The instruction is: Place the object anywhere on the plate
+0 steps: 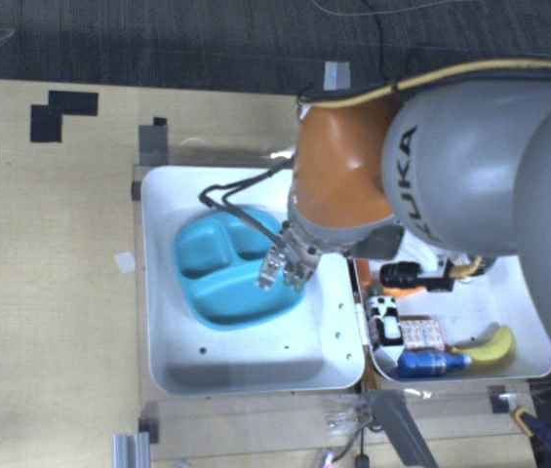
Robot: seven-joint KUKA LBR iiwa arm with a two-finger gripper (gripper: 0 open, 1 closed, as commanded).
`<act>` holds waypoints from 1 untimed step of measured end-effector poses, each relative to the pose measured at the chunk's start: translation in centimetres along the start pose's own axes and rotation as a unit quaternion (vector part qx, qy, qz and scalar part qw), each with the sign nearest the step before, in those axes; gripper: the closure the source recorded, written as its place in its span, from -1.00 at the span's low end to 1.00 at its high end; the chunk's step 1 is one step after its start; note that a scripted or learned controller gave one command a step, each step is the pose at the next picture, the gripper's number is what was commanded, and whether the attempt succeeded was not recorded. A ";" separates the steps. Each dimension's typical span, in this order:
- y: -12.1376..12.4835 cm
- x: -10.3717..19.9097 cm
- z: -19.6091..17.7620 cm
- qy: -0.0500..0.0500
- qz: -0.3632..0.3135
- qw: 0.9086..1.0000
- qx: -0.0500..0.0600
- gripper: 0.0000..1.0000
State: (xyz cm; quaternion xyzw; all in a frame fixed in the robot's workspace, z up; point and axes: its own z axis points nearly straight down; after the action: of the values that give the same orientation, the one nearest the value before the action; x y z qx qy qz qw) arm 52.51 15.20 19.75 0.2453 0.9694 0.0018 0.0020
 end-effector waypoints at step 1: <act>5.2 -7.8 -3.6 -0.002 -0.003 1.000 -0.001 1.00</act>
State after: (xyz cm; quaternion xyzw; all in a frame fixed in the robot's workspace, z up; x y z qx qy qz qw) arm 61.80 16.07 23.35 0.2421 0.9702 0.0025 0.0042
